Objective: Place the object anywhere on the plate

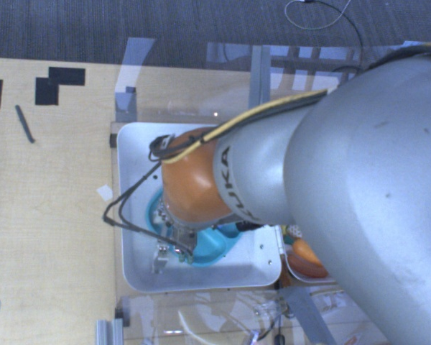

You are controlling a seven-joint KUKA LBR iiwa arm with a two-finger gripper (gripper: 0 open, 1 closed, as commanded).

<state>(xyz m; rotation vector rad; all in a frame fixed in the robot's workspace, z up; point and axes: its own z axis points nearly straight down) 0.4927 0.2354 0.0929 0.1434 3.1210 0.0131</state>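
In the left bin (133,192), the arm (287,164) covers most of the blue plate (214,244); gripper (174,249) over it, grip state indiscernible. Orange object (307,259) lies in right bin.

A robotics lab: a pale wooden bench (50,214) with black tape marks (57,85), and grey carpet (129,6) beyond.

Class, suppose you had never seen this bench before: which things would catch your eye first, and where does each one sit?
The big grey arm fills the right half, sweeping in over the bins. Its orange band hangs above the left white bin, where a turquoise plate peeks out beneath the wrist. Under the arm, at the right bin's near edge, an orange and red object shows.
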